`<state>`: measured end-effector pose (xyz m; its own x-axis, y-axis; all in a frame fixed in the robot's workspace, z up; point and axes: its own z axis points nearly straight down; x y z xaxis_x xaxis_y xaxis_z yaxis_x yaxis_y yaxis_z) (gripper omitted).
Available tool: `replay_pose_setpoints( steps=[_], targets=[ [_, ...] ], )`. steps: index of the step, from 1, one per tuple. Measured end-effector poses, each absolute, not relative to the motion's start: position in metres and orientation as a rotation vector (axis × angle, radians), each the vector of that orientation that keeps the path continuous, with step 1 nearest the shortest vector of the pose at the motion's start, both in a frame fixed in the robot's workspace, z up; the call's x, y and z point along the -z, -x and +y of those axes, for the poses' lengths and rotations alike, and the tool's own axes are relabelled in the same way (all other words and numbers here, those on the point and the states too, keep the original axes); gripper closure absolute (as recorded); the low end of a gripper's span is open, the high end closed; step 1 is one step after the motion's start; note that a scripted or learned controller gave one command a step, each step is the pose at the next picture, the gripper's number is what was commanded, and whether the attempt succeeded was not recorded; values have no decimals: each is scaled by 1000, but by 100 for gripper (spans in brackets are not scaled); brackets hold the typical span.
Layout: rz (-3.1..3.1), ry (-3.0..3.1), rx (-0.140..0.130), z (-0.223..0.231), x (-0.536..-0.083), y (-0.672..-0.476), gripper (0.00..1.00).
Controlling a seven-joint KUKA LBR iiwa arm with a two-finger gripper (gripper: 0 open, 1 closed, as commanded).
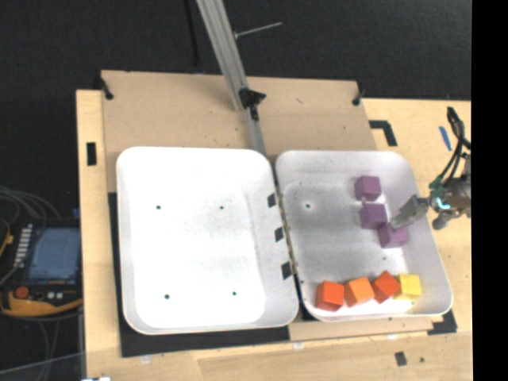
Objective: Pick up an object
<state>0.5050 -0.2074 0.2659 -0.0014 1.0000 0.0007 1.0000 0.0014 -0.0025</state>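
Since the task leaves the choice to you, look at the right bin (317,173), where every candidate sits: three purple cubes (373,213) in a loose column near its right side, and along the front wall an orange-red row of blocks (359,290) ending in a yellow cube (409,284). The gripper (411,210) hangs at the bin's right rim, just beside the lowest purple cube (391,234); you cannot tell how it stands. These blocks look small, rigid and light, likely easy to hold. Take one across two opposite flat faces. The purple ones stand freer; the front row is packed tight against the wall.
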Motion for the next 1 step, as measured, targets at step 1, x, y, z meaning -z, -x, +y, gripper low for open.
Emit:
replay_pose_setpoints(
  steps=[1],
  targets=[
    [-2225,2221,2,-207,-268,-506,0]
  ],
)
